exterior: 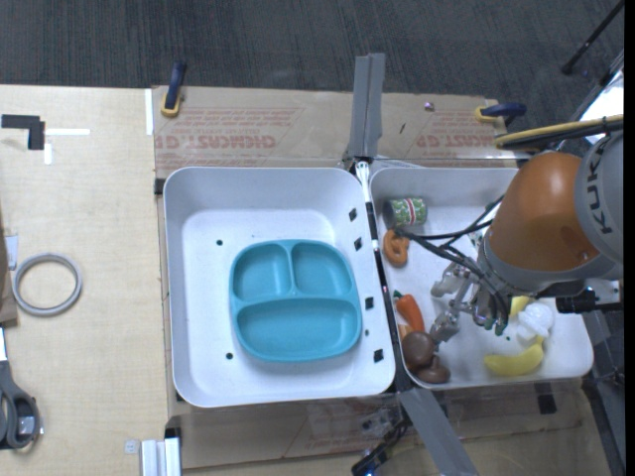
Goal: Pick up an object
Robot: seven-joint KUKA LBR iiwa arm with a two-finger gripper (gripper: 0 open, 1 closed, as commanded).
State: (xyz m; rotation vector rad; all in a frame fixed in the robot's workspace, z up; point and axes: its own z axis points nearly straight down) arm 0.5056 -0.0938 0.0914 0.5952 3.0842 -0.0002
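My gripper (444, 308) hangs low over the middle of the right bin (451, 184), with the arm's orange band (546, 216) above it. Its two metal fingers (443, 289) stand apart, open, with nothing between them. Just left of the fingertips lies an orange carrot (410, 311). Below them sit two brown lumps (421, 348). To the right of the gripper lie a yellow banana (514, 363) and a white object (537, 318). A green can (407, 209) and an orange ring-shaped piece (396, 250) rest at the far left of the bin.
The left bin (189, 296) holds a blue divided plate (295, 299). A grey divider post (367, 102) stands between the bins at the back. On the bench to the left lie a grey tape ring (45, 284) and scissors (18, 415).
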